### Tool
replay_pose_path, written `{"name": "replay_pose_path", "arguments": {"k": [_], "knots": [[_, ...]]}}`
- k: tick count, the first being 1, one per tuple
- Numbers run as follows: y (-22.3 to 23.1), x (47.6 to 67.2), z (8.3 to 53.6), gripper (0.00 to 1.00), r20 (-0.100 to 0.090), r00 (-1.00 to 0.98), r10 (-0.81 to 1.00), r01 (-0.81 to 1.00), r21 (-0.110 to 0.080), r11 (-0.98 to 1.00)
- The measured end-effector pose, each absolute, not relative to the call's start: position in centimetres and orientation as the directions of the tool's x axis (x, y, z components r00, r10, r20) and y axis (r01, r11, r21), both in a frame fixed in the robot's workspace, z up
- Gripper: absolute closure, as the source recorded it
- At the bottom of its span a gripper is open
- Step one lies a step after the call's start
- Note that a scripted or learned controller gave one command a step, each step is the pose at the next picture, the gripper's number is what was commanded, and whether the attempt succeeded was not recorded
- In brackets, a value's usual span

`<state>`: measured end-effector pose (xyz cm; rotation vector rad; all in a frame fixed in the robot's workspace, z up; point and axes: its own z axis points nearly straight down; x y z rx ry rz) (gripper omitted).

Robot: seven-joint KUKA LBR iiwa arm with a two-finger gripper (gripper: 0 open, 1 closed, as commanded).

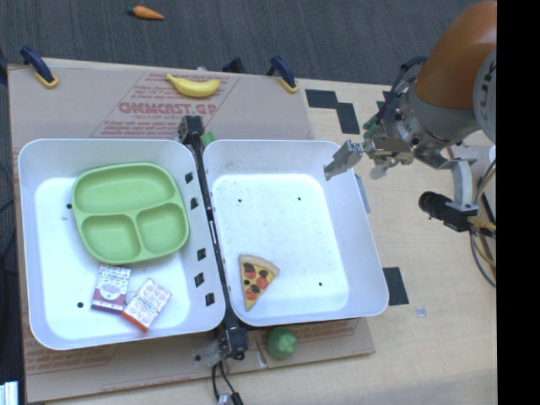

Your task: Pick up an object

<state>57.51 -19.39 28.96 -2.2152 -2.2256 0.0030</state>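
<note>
Green and compartmented, a plate [129, 210] lies in the left bin [34, 251] with two small packets [131, 297] just below it near the front wall. To the right, a toy pizza slice [255, 279] rests near the front of the right bin [354, 251]. Farthest right, the gripper [359, 154] hangs over that bin's far right corner; whether its jaws are wide or narrow I cannot tell.

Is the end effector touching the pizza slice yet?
Apart. The camera view shows the end effector at the right bin's upper right rim, with bare bin floor between it and the pizza slice.
</note>
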Motion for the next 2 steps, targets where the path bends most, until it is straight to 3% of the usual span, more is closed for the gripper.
{"name": "replay_pose_path", "arguments": {"k": [1,2], "knots": [[-20.8,63.0,14.8,0.00,0.001,-0.008,1.000,1.000,-0.006,0.008],[-21.0,65.6,9.3,0.00,-0.001,-0.009,1.000,1.000,-0.004,0.009]]}}
